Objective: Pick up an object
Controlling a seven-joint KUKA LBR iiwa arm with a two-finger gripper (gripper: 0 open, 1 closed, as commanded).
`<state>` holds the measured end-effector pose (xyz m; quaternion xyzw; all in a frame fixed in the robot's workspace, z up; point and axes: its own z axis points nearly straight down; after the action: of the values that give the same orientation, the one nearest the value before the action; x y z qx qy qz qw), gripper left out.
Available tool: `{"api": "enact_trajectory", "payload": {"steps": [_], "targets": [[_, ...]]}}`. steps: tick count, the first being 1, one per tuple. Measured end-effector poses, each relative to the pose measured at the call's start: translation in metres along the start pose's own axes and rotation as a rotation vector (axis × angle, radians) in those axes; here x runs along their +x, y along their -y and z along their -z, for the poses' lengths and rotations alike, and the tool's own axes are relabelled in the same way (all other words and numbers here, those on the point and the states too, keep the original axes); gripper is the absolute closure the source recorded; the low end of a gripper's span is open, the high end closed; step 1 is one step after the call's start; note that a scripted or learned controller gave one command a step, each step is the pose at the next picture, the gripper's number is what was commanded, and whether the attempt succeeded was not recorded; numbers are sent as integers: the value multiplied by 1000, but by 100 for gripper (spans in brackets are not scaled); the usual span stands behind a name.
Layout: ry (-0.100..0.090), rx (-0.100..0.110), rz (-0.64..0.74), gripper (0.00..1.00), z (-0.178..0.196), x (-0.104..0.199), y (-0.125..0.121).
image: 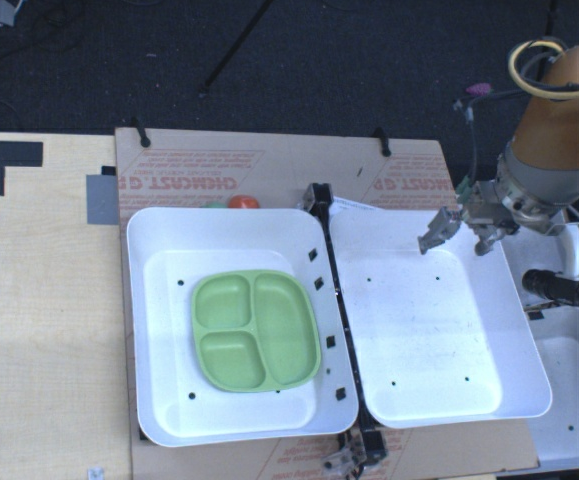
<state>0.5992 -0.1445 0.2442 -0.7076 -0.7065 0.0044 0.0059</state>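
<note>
A green divided plate (255, 329) with three compartments lies flat in the left white bin (159, 268). My gripper (461, 236) hangs over the far right corner of the right bin (439, 368), well away from the plate. Its two fingers are spread apart with nothing between them.
A small red and green object (239, 203) lies on the cardboard just behind the left bin's far rim. A black divider with clips (331, 308) runs between the two bins. The arm's orange band (554, 118) rises at the right edge.
</note>
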Motion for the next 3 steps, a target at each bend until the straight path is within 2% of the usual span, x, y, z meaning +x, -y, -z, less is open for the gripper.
{"api": "enact_trajectory", "payload": {"steps": [1, 2, 3], "targets": [[1, -12, 2, 0, 8, 0, -2], [0, -6, 2, 0, -54, -1, 5], [1, -9, 1, 0, -97, 1, 8]]}}
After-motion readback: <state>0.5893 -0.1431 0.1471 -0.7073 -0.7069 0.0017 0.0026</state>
